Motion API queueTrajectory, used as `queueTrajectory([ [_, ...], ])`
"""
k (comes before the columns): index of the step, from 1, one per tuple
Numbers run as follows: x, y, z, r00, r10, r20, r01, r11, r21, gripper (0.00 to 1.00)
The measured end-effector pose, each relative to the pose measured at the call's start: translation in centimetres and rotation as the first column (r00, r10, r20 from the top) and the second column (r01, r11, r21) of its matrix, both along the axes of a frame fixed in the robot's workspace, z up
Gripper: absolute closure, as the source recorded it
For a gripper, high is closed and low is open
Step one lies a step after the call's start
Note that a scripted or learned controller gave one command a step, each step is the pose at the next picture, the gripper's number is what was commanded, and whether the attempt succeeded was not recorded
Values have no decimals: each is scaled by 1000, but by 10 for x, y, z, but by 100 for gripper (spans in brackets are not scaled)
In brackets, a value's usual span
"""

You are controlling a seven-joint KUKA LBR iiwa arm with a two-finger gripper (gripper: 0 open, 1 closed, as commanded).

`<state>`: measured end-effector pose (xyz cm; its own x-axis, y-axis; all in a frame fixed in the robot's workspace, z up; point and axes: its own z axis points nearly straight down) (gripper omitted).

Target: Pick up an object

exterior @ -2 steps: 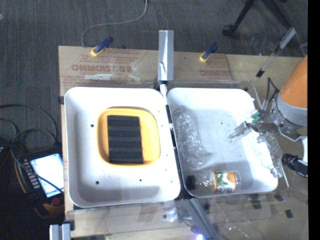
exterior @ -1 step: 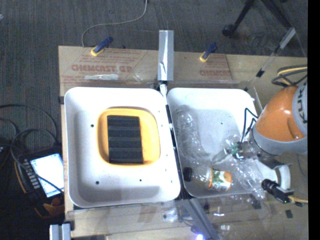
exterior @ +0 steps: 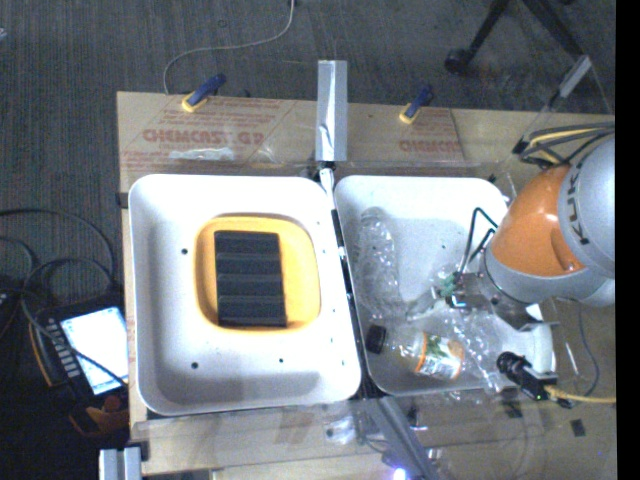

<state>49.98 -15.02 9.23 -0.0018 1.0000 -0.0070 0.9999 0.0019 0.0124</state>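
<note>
In the right bin lie clear plastic items. A clear bottle with a black cap and an orange label lies on its side near the front wall. Another crumpled clear bottle lies along the bin's left side. My gripper reaches down into the right part of this bin, just above and right of the labelled bottle, among crinkled clear plastic. The arm's orange band hides much of what sits under the wrist.
The left bin holds a yellow tray with a black ribbed block in it. A metal divider post stands behind the bins. Cables run along the bench's right edge.
</note>
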Motion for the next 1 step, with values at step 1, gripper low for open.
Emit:
queueTrajectory([
  [1,0,2,8,1000,2,-1,-2,1000,4,100],
])
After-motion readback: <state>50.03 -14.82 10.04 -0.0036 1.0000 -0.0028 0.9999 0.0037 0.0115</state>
